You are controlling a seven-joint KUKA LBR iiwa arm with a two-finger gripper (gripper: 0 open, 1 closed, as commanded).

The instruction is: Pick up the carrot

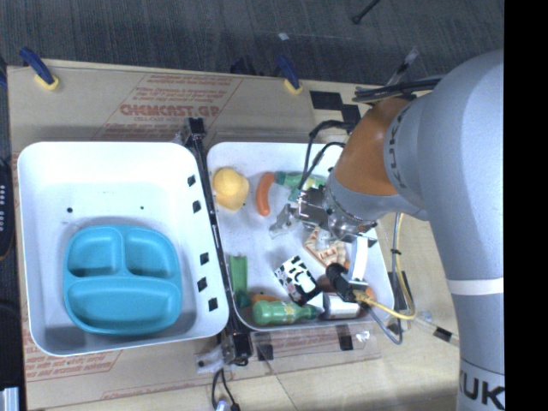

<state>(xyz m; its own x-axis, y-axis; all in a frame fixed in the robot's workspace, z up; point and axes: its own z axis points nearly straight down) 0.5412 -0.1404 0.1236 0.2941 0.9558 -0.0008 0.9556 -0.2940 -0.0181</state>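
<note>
Where carrot (264, 193) lies, right bin (257, 157), left bin (51, 165) holding blue tray (124, 279)

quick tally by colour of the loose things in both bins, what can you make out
Blue: 1, the divided plate in the left bin
Yellow: 1, the lemon
Orange: 1, the carrot
Green: 2, the bottle and a flat green piece
Black and white: 1, the patterned block
Total: 6 clearly told apart; the pile under the gripper is too cluttered to count.
</note>
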